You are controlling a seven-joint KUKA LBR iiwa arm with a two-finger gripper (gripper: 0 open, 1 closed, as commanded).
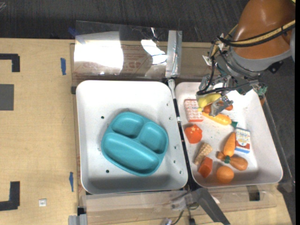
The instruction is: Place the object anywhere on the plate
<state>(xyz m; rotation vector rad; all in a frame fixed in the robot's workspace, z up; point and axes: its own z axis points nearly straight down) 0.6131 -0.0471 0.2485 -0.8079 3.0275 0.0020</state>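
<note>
A teal divided plate (135, 142) lies in the left white bin (89, 97). The right bin (268, 139) holds several toy foods. My gripper (216, 107) hangs low over the back of that bin. It sits right above a yellow banana (207, 99) and a yellow-orange piece (221, 120), with a small red item (228, 107) beside it. The gripper body hides what is under it, and I see nothing clearly held. The orange-banded arm (265, 20) reaches in from the upper right.
Around the gripper lie a pink-and-white carton (192, 110), a red tomato (193, 133), a cone (203, 151), a carrot (229, 144), a small milk carton (243, 142) and an orange (225, 174). A clear plastic sheet (122, 53) lies behind the left bin.
</note>
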